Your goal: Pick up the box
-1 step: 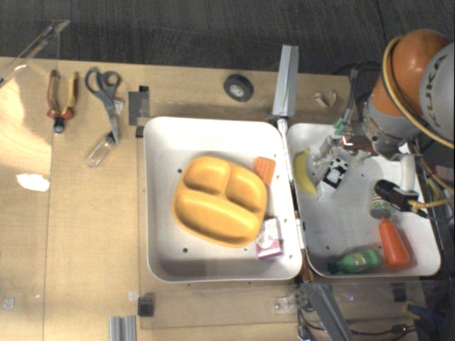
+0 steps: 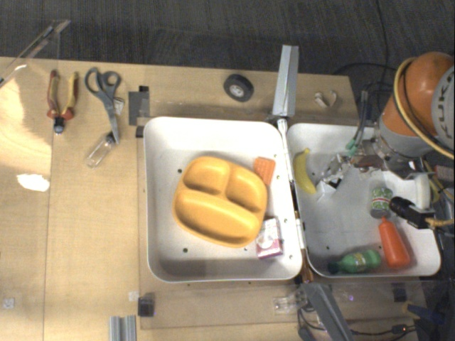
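The box [image 2: 269, 238] is small, pink and white. It lies in the left bin [image 2: 163, 190] near the front right corner, tucked against a big yellow divided dish [image 2: 220, 199]. My gripper [image 2: 331, 175] hangs over the right bin [image 2: 341, 226], in its back left part, just right of a banana [image 2: 305, 172]. It is well away from the box, across the wall between the two bins. Nothing shows in its grasp.
An orange piece [image 2: 264, 169] lies behind the yellow dish. The right bin also holds a green can [image 2: 381, 201], an orange bottle [image 2: 394, 243] and a green bottle [image 2: 355, 262]. Scissors [image 2: 108, 98], pliers [image 2: 60, 98] and a tape roll [image 2: 239, 87] lie on the bench.
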`<state>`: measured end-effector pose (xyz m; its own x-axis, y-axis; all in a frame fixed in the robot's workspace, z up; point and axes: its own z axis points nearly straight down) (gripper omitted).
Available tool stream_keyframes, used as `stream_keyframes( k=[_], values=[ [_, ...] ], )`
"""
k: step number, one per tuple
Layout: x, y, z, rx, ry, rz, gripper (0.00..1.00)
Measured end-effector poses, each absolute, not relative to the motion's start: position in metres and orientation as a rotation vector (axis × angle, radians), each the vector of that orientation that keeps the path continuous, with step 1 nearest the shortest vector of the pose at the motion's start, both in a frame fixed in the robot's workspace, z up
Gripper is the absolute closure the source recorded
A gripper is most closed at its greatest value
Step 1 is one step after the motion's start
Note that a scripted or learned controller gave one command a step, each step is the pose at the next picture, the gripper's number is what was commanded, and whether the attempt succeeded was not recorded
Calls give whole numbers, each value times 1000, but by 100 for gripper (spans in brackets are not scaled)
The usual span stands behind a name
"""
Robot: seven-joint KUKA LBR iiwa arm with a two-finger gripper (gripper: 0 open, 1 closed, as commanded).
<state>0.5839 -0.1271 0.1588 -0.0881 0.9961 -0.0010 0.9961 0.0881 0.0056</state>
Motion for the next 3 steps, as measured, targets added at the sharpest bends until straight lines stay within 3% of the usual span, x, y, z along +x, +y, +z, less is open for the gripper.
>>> stream_keyframes(
  k=[1,2,3],
  values=[
    [543,-206,148,2139,2293,5,0],
    [578,-121,93,2008,2413,4,0],
    [631,-124,89,1999,2432,-8,0]
  ],
)
